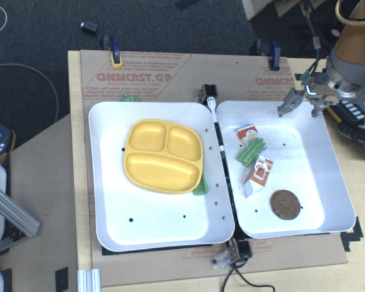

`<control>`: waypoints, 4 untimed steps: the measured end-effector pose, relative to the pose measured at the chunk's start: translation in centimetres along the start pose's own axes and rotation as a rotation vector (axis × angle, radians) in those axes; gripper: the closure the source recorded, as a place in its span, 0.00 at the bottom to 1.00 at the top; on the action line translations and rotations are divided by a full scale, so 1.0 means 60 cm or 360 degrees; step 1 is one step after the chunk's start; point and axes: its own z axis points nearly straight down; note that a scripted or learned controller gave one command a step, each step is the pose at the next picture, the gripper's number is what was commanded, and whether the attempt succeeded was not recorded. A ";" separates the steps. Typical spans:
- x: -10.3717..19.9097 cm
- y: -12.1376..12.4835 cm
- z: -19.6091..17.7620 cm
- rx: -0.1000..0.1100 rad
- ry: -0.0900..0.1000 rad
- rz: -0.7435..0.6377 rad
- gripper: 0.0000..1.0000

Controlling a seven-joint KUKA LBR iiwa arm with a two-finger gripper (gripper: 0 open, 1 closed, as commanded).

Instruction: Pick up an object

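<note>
Our gripper [303, 103] hangs open and empty over the right bin's [328, 163] far edge, well beyond its brown disc [286, 204].

One fixed camera looks down aslant on both white bins [109, 224].

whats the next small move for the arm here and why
Probably swing the gripper inward from the far right corner of the right bin until it hangs above the green object. It holds nothing now, and that bin's items, the green object, two small packets and the brown disc, all lie nearer the bin's middle.
</note>
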 end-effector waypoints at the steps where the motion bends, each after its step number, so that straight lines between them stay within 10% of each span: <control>1: 0.105 -0.047 0.133 0.0017 0.0009 -0.0008 0.00; 2: 0.138 -0.132 0.171 0.0014 0.0005 0.0002 0.00; 3: 0.311 -0.276 0.021 -0.0007 0.0006 -0.0010 0.00; 4: 0.303 -0.272 0.012 -0.0005 -0.0001 0.0002 1.00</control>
